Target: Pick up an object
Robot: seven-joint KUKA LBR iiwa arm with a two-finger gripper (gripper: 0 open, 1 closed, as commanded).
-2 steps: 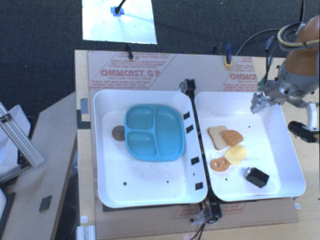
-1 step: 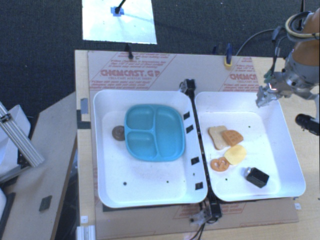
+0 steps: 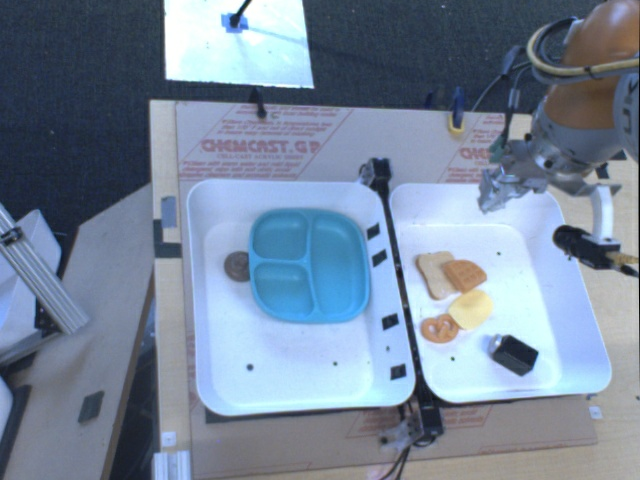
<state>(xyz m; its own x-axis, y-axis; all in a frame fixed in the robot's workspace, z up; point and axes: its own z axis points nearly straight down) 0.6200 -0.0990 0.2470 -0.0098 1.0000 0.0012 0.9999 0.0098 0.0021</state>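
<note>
the gripper [image 3: 497, 196] sits above the far rim of the right bin [image 3: 560, 298], near that bin's back edge, at the end of the grey arm [image 3: 585, 78] that enters from the right with its orange band uppermost. the gripper reads as a small grey blur, and it cannot be told how it is set; nothing can be seen in it, and it hangs well apart from the objects below. those objects lie on the floor of the right bin: a tan bread slice [image 3: 434, 274] touching an orange cracker [image 3: 465, 274], a pale yellow disc [image 3: 471, 310] just below them, a brown pretzel [image 3: 438, 329] touching the disc's lower left edge, and a black block [image 3: 514, 354] nearer the front right corner. the left bin [image 3: 215, 298] holds a blue divided plate [image 3: 307, 265] with three compartments, and a small round brown disc [image 3: 237, 266] rests just beside the plate's left edge; its make is too small to tell. the arm's upper part is cut off by the frame edge. a black fitting [image 3: 582, 245] overhangs the right bin's right rim. both bins stand on a board [image 3: 300, 143] with red lettering.
</note>
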